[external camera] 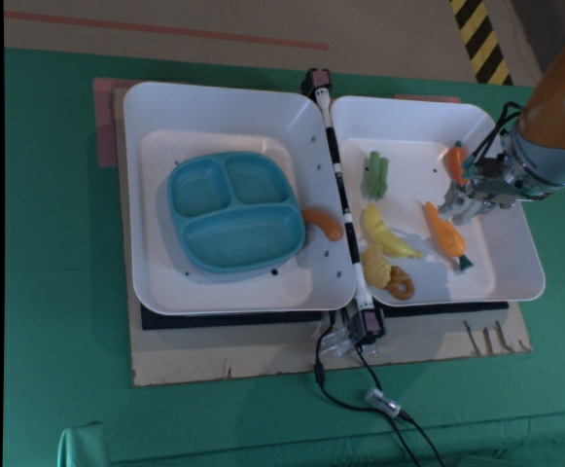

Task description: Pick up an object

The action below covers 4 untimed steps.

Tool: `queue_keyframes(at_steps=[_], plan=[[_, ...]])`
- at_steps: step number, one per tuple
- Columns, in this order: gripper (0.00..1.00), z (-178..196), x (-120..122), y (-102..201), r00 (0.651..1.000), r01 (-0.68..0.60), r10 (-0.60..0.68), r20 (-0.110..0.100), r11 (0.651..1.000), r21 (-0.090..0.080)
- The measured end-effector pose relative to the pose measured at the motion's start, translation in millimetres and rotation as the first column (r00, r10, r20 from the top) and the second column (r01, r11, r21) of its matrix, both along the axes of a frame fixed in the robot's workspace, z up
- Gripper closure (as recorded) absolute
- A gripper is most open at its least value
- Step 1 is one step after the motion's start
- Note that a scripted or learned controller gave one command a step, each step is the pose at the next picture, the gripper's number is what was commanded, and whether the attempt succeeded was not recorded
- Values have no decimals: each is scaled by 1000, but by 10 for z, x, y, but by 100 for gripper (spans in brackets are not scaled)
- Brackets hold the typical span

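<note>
- Claw (460,207) is seen low over the right bin (515,270), at its right side, carried by the grey arm (554,154) with its orange band that reaches in from the right.
- Whether its jaws are apart or together cannot be told; nothing is seen held between them.
- An orange carrot (444,232) with a green tip lies tilted on the bin floor just below and left of the claw, close beside it.
- A second, smaller carrot (455,161) is seen just above the claw, near the bin's upper right.
- Green beans (374,175) lie at the upper left of the right bin, and a yellow banana (384,233) is placed below them.
- A yellow corn piece (376,266) and a brown pretzel-like ring (400,284) are found at the bin's lower left corner, touching each other.
- In the left bin (156,105) a blue divided plate (235,212) is set, with an orange sausage-shaped piece (323,223) just beside its right edge.
- Both bins are borne side by side on the green-covered desk (58,261), with a black cable (345,392) trailing from their front.
</note>
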<state>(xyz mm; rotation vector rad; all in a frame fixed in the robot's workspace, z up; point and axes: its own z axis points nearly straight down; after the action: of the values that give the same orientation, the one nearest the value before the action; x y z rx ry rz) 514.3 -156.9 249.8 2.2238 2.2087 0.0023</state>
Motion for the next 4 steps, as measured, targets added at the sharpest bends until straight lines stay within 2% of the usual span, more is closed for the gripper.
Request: queue_keyframes(at_steps=[1, 2, 3, 4], plan=[[100, 663, 688, -55, 1000, -4, 4, -2, 1000, 1], [100, 855, 809, -307, 1000, -3, 3, -1, 1000, 0], [100, 1115, 1552, -305, 1000, -4, 4, -2, 1000, 0], [100, 1086, 1864, -303, 1000, -4, 4, -2, 1000, 0]])
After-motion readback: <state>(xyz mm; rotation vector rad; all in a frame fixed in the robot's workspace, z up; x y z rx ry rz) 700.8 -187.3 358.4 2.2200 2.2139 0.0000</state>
